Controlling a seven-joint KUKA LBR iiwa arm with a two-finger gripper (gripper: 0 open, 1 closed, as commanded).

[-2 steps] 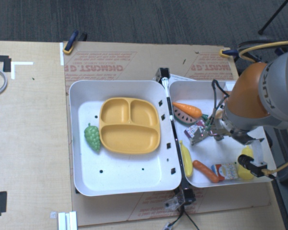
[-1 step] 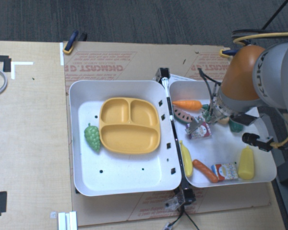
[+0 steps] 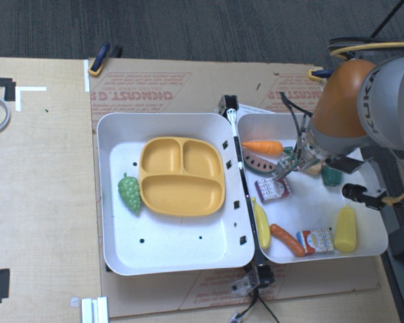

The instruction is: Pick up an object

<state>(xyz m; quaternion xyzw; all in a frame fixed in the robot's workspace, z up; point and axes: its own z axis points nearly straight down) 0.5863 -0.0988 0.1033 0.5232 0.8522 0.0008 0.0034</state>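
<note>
Two shallow white bins sit side by side on the bench. The left bin (image 3: 114, 200) holds a yellow divided plate (image 3: 182, 176) lying flat near its middle, with a green bunch of grapes (image 3: 129, 193) just beside the plate's left edge. White floor lies open along this bin's near side and a narrower strip along its far side.

The right bin (image 3: 377, 244) is more crowded. At its far left corner an orange carrot (image 3: 262, 147) lies crosswise, with a watermelon slice (image 3: 260, 163) just nearer than it. A small red-and-white packet (image 3: 272, 190) lies near the middle left. Along the left wall a yellow banana (image 3: 261, 226) runs near to far, and a small orange-red sausage-shaped piece (image 3: 286, 239) lies just right of it. A second red-and-white packet (image 3: 316, 241) sits by the near wall, touching or nearly touching a yellow bottle-shaped item (image 3: 345, 229) at the near right. A teal object (image 3: 332, 175) shows under the arm on the right side. Bare floor is open in the bin's centre, between the packets and the yellow item.

The arm reaches in from the right, its orange band over the far right corner. The gripper (image 3: 287, 164) hangs low over the far left part of the right bin, just right of the watermelon slice and just beyond the first packet. Whether its tips are apart or together cannot be told, nor whether it touches anything.
</note>
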